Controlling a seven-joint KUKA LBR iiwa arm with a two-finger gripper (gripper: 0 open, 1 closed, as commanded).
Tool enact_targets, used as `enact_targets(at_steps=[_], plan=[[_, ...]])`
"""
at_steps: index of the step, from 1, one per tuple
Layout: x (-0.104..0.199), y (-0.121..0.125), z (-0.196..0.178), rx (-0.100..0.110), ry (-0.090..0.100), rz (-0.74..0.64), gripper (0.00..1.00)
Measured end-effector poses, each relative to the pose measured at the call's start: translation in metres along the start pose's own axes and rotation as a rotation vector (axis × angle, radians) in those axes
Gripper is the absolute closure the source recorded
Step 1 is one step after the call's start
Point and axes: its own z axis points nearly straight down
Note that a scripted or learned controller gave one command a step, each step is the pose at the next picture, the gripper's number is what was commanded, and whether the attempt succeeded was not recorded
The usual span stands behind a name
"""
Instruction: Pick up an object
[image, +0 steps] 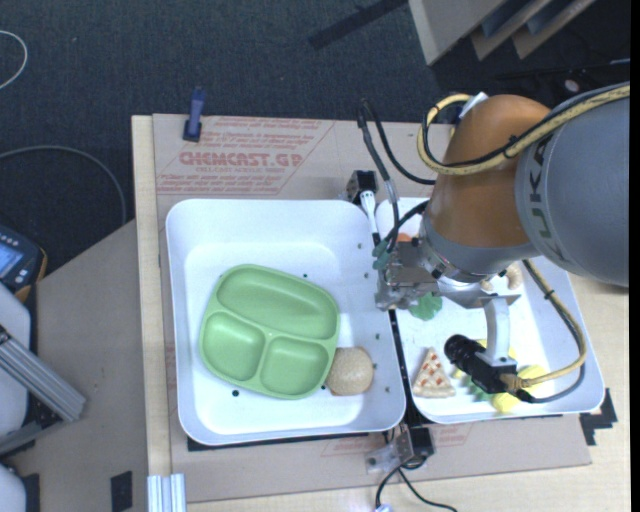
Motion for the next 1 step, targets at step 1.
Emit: enact_targets(at_steps=[1], plan=[[0.0257, -0.0103, -0.1746, -0.022, 0.002, 0.002, 1.00]])
